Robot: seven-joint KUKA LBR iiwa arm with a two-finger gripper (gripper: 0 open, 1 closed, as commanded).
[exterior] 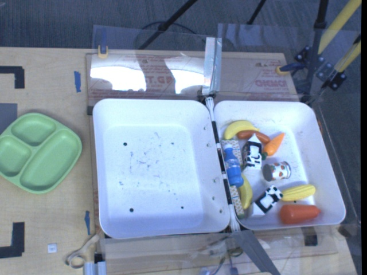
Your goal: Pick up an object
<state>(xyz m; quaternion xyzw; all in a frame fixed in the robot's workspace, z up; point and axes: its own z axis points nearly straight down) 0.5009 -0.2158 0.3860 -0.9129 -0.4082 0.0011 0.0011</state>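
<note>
Heaped in right bin, from banana at 11 o'clock to red sausage at 5, probably for easy reach; gripper state impossible to tell.

Two bins sit side by side on the bench, the left bin beside a divided tray lying by the bench's left edge, the right bin holding toys clustered from its left wall toward its front right corner.
</note>
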